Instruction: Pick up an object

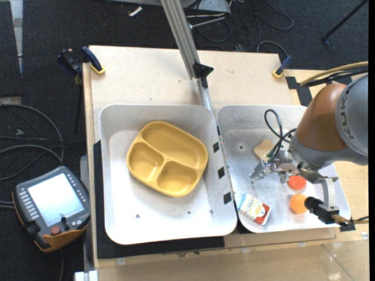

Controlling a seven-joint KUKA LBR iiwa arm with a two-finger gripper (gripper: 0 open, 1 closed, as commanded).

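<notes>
Gripper (262, 171) low inside right bin (234, 133), near its middle, fingers spread apart with bare bin floor between them; nothing held. Tan block (263, 150) just beside the gripper, toward the far edge. Red disc (297, 182) and orange ball (298, 204) toward the bin's right edge, partly under the wrist. Small carton (254, 208) at the near edge by the left corner. Yellow divided plate (167, 158) in the middle of left bin (111, 157). Judged stage: approach only; no grasp made. Remaining: close on one object, then lift clear.
</notes>
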